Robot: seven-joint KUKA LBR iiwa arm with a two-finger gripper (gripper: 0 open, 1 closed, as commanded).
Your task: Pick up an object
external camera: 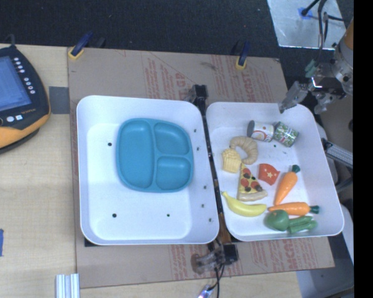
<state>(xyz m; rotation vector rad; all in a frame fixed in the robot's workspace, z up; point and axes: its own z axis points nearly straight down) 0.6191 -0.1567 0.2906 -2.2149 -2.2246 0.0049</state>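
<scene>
Saw a heap of toy food in the right bin (311,120). Nearest the gripper (306,103): a small can (261,130) on its side at the far end, touching a green can (286,134). Looked light and hard, like plastic. Looked smooth and round too, so likely to roll or slip out of a pinch. Best grabbed across the middle, flat on both sides, not at the ends.

Also saw a carrot (286,187) lying alone near the middle of the bin. Long and thin, with room on both sides. Probably an easy grab across its fat part. Found the banana (244,206) tight against the bin's near-left wall, so harder to get at.

Hung over the far right corner of that bin, just beyond the cans, up off the floor. Reached in from the right, tipped down and leftward. Spread wide, with nothing held between.
</scene>
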